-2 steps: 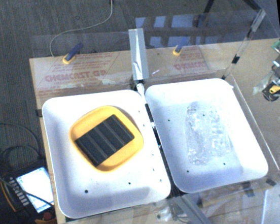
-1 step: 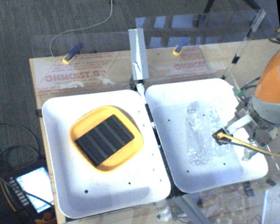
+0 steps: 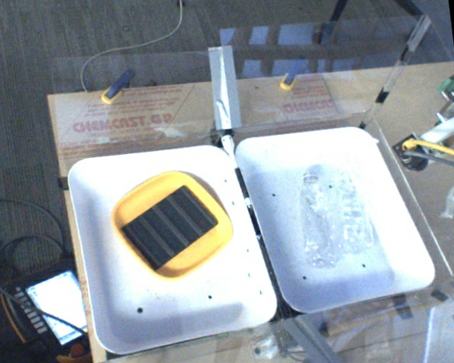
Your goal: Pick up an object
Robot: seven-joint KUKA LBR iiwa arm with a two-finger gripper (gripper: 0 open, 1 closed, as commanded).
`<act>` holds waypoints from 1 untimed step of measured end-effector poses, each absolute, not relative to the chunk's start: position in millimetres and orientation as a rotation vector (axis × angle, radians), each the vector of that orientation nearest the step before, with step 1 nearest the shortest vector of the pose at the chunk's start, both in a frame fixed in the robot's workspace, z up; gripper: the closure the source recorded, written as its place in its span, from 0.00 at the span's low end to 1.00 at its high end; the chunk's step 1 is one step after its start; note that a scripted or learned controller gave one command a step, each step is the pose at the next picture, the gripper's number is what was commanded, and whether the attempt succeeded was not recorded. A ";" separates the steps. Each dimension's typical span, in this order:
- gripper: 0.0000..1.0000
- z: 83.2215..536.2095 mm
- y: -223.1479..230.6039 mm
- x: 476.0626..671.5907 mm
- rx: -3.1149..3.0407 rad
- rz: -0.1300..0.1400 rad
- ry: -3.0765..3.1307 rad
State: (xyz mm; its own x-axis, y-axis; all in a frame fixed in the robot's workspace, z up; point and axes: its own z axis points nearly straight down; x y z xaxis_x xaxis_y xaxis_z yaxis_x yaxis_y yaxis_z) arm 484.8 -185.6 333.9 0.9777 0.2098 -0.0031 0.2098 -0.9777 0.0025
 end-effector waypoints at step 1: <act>0.00 182.8 -129.4 487.0 3.127 -0.010 0.344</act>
